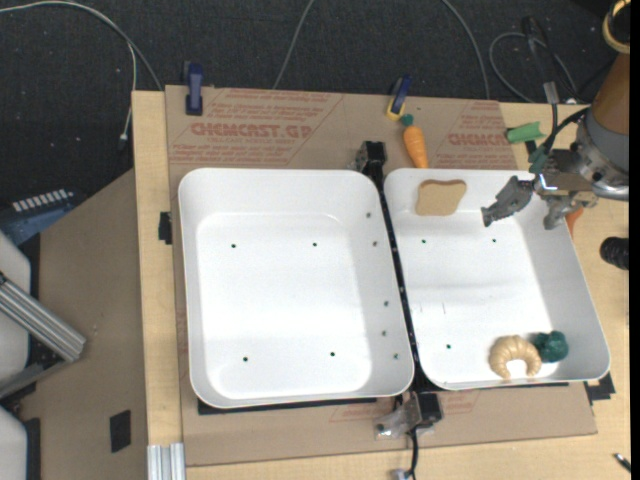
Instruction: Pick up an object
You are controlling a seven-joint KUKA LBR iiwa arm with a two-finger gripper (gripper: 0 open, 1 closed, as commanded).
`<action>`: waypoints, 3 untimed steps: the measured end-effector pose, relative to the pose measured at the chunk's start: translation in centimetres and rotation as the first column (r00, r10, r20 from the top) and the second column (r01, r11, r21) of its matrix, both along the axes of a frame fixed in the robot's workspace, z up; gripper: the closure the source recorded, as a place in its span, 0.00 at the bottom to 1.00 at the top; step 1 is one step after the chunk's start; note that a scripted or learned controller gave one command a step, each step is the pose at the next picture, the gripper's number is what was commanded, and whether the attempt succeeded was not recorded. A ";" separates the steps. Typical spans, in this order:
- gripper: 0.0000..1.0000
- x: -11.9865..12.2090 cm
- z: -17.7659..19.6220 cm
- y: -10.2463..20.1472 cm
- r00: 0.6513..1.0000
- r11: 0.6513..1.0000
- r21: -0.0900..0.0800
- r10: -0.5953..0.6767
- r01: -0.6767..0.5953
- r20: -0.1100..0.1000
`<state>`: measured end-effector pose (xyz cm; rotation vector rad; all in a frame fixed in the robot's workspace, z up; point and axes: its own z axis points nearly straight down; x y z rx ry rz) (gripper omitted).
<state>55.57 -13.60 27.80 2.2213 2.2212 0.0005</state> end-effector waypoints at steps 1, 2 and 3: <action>0.00 0.0 0.0 0.0 1.000 1.000 0.000 0.000 0.000 0.000; 0.00 -1.0 -3.1 -2.2 0.997 0.997 0.000 0.071 -0.071 -0.001; 0.00 0.7 -17.4 -4.7 1.000 1.000 0.002 -0.001 0.001 -0.012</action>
